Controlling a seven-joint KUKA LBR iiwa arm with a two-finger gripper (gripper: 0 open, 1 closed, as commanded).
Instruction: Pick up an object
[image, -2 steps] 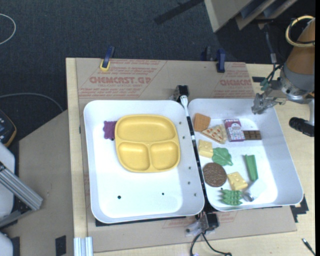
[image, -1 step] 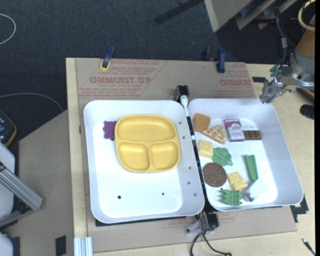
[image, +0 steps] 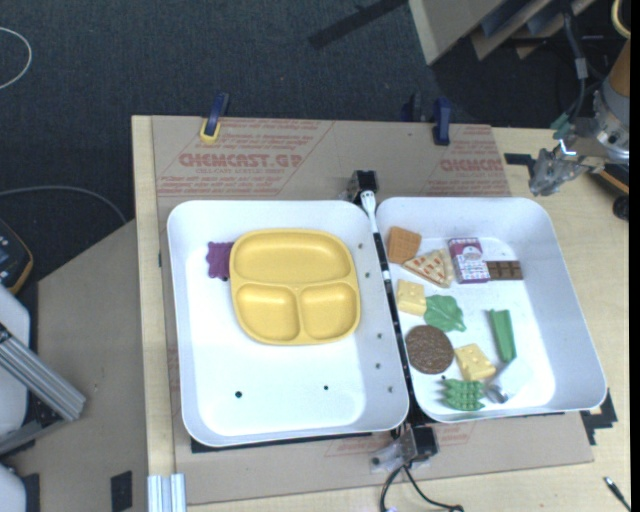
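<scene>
While the bench (image: 150, 300) carries two white bins side by side, the black hinge strip (image: 382, 280) between them serves here as the landmark. Well to the left of the strip, the left bin (image: 270, 410) holds a yellow divided plate (image: 295, 285), w/ one large compartment on top and two smaller ones below. A purple item (image: 217, 258) lies just beside the plate's left edge, on the side far from the strip; what it is, I cannot tell.

Just right of the strip, in the right bin (image: 570, 300), the toy foods lie close together. Nearest the strip are a tan cracker-like square (image: 404, 243), a pizza slice (image: 430, 267), a pale yellow block (image: 410, 297) and a round brown cookie (image: 430, 349). A bit further from the strip come a green leafy piece (image: 445, 312), a yellow cheese wedge (image: 475, 361) and a green bunch (image: 462, 393) at the bin's lower edge. Still further right are a pink-and-white packet (image: 466, 259), a brown chocolate bar (image: 503, 269) touching it, and a green stick (image: 502, 333) approx. upright in the view.

Far right of the strip, beyond the right bin's upper corner, the claw (image: 553, 170) hangs over the bench, apart from all the foods. Nothing is between its fingers; whether they are open or closed I cannot tell.
</scene>
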